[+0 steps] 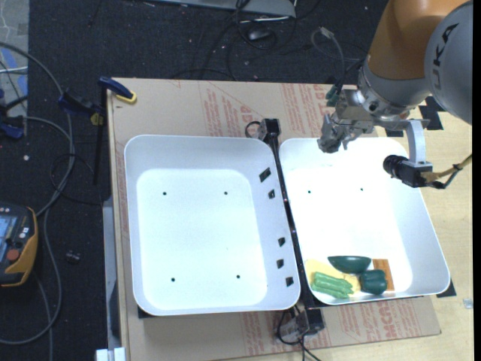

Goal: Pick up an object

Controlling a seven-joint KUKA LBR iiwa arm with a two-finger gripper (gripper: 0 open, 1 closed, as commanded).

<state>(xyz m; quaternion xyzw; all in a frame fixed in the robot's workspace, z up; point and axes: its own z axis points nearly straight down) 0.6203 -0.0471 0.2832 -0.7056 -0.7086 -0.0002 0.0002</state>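
The grey arm's jaws [331, 143] are hanging over the far edge of the right bin [421, 224]; whether they are apart or together is not visible. 4 small objects [350, 274], mostly green, are lying bunched in that bin's near corner, well apart from the jaws.

A single fixed camera looks down at a slant from above the bench [218, 100], taking in both white bins [143, 224] side by side.
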